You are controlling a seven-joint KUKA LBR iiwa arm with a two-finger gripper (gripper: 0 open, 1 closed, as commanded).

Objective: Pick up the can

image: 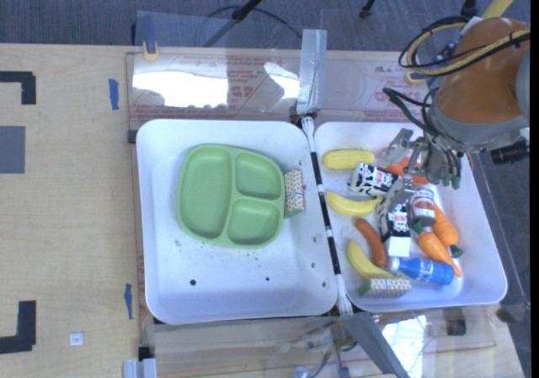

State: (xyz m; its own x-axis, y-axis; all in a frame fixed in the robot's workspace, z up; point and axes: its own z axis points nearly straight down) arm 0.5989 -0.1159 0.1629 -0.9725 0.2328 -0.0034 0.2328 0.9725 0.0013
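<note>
Grey claw over can (touching?)

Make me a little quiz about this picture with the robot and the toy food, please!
1. True or false: the green plate lies in the left bin.
2. Which bin is the gripper over? A) the left bin B) the right bin C) neither
3. Fill in: the blue bottle lies near the ____ edge of the right bin, the one closest to the bottom of the picture.

Key
1. True.
2. B. The gripper is over the crowded bin, above the can and the bananas.
3. Front.
</note>
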